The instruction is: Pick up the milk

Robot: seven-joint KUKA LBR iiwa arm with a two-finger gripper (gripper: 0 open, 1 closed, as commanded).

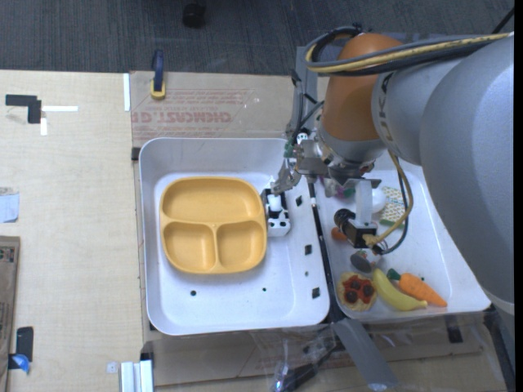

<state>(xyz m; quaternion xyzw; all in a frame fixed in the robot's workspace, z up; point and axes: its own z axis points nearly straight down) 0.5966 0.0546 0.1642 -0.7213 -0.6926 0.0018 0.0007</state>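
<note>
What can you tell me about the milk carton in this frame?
The milk carton is a small white toy carton with black cow-like patches, probably plastic. It sits in the left bin, against the right edge of the yellow divided plate, near the wall between the two bins. The hand is right above its top and seems to meet it, but whether it grips the carton cannot be made out. Whether the carton stands upright or leans is hard to tell.

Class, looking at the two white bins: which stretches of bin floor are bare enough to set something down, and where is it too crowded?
Free: the left bin floor below the yellow divided plate, and the strip between the plate and the right wall. Crowded: the right bin, with banana, carrot and other toys under the arm, and around the milk by the pincer.
</note>
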